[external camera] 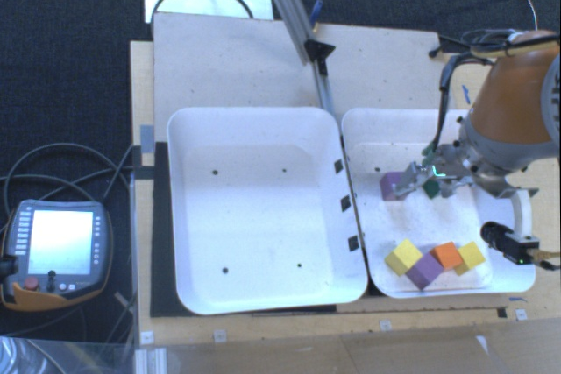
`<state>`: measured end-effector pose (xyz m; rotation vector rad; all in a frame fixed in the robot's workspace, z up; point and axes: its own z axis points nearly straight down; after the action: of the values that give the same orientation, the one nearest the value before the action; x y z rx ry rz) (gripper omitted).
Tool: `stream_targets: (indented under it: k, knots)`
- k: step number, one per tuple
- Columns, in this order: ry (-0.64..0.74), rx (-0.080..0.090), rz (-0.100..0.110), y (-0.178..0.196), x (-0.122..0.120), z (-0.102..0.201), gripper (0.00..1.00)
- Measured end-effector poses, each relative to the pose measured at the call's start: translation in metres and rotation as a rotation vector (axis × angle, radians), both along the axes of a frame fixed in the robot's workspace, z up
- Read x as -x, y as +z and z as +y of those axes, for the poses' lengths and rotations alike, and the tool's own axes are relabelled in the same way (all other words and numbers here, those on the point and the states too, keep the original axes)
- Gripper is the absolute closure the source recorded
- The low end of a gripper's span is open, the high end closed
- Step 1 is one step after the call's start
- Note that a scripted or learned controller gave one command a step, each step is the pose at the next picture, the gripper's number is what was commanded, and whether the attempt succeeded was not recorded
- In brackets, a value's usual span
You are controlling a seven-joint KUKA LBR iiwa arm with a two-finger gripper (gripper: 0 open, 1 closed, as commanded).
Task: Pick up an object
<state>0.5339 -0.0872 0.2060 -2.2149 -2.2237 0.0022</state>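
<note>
Two bins sit side by side on the surface (219,57): the left bin (254,206) and the right bin (377,144). In the right bin, four blocks (436,262) lie clustered near its front edge, and a single block (392,186) lies farther back, just beside the tool (429,179). A handheld control unit (54,251) rests off the surface to its left.

My gripper (424,178) is low in the right bin (368,144), and a purple block (392,186) touches its left side. Below it I see a clear strip of floor — then four blocks (436,260) close the front edge. Far to its left, beyond the divider walls, the left bin (254,136) has open room.
</note>
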Motion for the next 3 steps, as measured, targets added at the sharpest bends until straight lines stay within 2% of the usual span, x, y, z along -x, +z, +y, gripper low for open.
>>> stream_targets:
  k: [1, 2, 3]
  knots:
    - [-0.001, 0.000, -0.004, 0.002, -0.001, 0.000, 0.00]
    - [-0.002, 0.000, 0.000, -0.043, 0.006, 0.004, 0.00]
    - [-0.002, 0.000, 0.001, -0.101, -0.001, 0.001, 0.00]
